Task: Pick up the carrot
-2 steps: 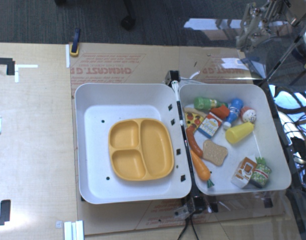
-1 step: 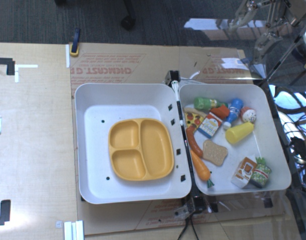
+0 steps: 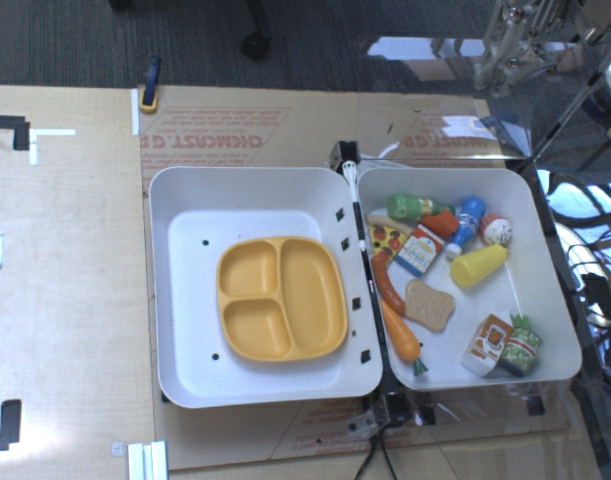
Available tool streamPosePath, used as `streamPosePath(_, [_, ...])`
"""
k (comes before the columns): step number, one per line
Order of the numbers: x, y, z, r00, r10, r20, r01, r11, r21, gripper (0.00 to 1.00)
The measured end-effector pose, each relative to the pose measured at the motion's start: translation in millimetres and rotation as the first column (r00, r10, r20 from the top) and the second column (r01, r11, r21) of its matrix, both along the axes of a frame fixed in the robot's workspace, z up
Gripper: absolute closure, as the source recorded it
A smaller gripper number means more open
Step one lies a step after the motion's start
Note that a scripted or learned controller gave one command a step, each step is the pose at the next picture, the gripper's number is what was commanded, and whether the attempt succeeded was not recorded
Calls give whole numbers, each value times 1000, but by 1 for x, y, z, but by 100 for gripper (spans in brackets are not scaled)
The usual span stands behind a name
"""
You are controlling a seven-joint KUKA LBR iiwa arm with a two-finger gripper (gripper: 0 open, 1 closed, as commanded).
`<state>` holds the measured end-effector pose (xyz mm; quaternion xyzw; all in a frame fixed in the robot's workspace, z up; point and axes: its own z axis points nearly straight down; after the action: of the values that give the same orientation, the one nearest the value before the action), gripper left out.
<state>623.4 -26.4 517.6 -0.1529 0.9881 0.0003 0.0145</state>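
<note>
The carrot (image 3: pixel 399 332) is orange with a small green stub at its near end. It lies along the left wall of the right bin (image 3: pixel 550 298), near the front corner, just left of a slice of bread (image 3: pixel 429 306). My gripper (image 3: pixel 515 30) hangs high at the top right of the camera view, beyond the far edge of the right bin and well away from the carrot. Nothing shows in it.
The right bin also holds a reddish sausage (image 3: pixel 385 278), a pizza slice (image 3: pixel 385 236), a green bottle (image 3: pixel 413 207), a blue bottle (image 3: pixel 468 218), a yellow bottle (image 3: pixel 478 265) and small cartons (image 3: pixel 503 346). The left bin (image 3: pixel 175 298) holds a yellow divided plate (image 3: pixel 282 297).
</note>
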Motion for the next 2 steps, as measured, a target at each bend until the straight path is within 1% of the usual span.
streamPosePath(1, [0,0,0,1000,0,0,0,1000,0,0])
streamPosePath(2, [2,0,9,1000,-1,7,1,1000,1,100])
